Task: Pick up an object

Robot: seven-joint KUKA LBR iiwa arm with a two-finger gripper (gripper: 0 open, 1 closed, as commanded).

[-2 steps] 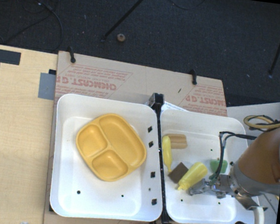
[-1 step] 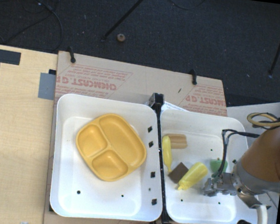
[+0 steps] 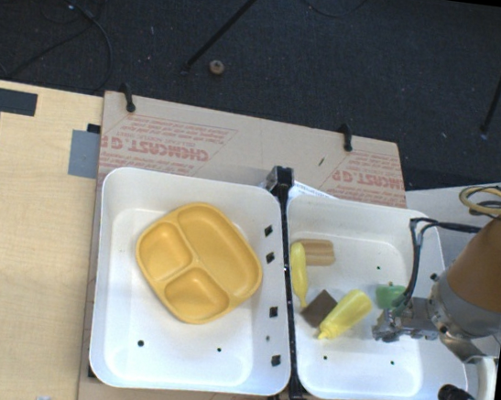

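— Where's the gripper point(image 3: 388, 328) from where you stand?

— Down inside the right bin point(image 3: 353, 389), near its right wall; the grey arm point(image 3: 479, 282) comes in from that side and hangs over the bin's edge; the metal end is small and dark against the white, so I cannot tell whether the fingers are apart or together; nothing shows between them.

— And what could it pick up?

— The closest thing is a green piece point(image 3: 391, 295), just above the fingers and seemingly touching the gripper body; whether it truly touches I can't say; to the left of the fingers, near but apart, lies a yellow bottle point(image 3: 344, 315), tilted, its narrow end pointing down and away from the gripper; just beyond that, a dark brown block point(image 3: 318, 307) rests against the bottle's left side.

— Anything farther off?

— A tan cylinder point(image 3: 314, 251) lies on its side, up and well to the left of the fingers; a yellow banana-shaped piece point(image 3: 299, 269) runs along the divider point(image 3: 278, 282) between the bins, farther left still; past the divider, well apart from the gripper, a yellow sectioned plate point(image 3: 198, 262) sits in the left bin point(image 3: 118, 352); both bins rest on a cardboard sheet point(image 3: 239, 151).
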